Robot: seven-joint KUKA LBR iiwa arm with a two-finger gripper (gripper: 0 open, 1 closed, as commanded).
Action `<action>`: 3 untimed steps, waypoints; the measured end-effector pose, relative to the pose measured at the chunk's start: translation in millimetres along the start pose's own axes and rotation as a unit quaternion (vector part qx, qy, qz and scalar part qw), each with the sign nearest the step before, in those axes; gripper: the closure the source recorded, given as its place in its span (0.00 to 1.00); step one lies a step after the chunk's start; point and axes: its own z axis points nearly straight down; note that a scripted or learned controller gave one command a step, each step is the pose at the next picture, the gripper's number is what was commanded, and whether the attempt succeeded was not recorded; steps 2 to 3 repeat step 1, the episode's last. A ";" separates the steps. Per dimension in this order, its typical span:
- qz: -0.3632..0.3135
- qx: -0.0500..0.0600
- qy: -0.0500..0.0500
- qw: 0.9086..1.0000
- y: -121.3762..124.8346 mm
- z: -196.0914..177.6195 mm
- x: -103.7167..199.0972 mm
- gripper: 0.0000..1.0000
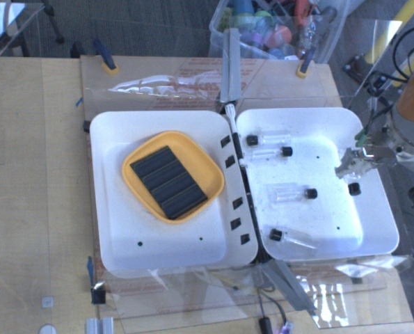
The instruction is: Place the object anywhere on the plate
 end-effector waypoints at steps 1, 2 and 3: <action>0.000 0.000 0.000 1.000 0.0 0.0 0.0 0.00; 0.000 0.000 0.000 1.000 0.0 0.0 0.0 0.00; 0.000 0.000 0.000 1.000 0.0 0.0 0.0 0.00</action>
